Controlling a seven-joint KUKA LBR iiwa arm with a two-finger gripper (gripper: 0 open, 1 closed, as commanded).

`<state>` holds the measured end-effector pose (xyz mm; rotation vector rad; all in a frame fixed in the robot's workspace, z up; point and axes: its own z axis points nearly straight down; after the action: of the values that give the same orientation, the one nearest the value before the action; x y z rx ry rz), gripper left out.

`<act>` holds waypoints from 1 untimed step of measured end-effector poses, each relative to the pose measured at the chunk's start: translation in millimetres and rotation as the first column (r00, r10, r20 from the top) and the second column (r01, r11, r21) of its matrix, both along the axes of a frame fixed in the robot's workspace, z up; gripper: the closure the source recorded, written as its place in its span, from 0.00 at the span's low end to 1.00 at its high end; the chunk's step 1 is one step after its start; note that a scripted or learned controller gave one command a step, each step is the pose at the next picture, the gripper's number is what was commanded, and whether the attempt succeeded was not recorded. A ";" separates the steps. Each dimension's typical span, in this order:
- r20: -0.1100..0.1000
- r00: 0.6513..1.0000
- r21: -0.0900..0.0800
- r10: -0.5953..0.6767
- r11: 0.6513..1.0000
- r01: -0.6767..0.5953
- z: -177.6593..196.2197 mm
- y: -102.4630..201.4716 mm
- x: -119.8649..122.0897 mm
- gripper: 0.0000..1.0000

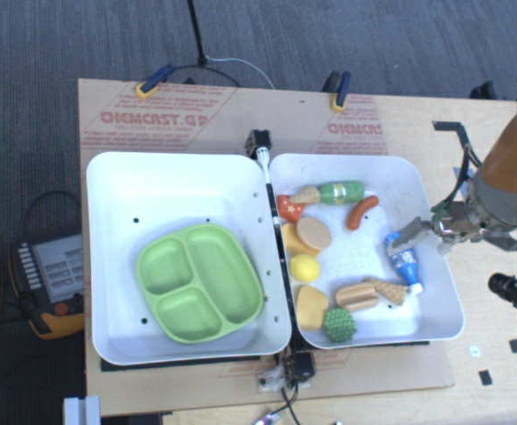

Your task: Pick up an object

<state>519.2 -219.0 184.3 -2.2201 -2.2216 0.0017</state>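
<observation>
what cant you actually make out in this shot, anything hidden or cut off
- Gripper, camera view: blurred and small over the right bin; whether it grips anything cannot be told.
- Blue tube: its upper end sits under the gripper, label too small to read.
- Arm: cut off by the right edge.
- Yellow-handled device left of the bench: cut off by the left edge.

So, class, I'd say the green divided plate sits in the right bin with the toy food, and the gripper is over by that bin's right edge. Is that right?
One thing is off: the camera view shows the green divided plate in the left bin, alone, not with the toy food. The toy food, such as the broccoli and sausage, lies in the right bin, and the gripper is by that bin's right edge.
</observation>
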 end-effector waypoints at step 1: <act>0.002 0.971 -0.001 0.238 0.971 -0.238 -83.5 18.3 10.0 0.00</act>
<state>529.3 -200.7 100.8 -1.9384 -2.4734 0.0005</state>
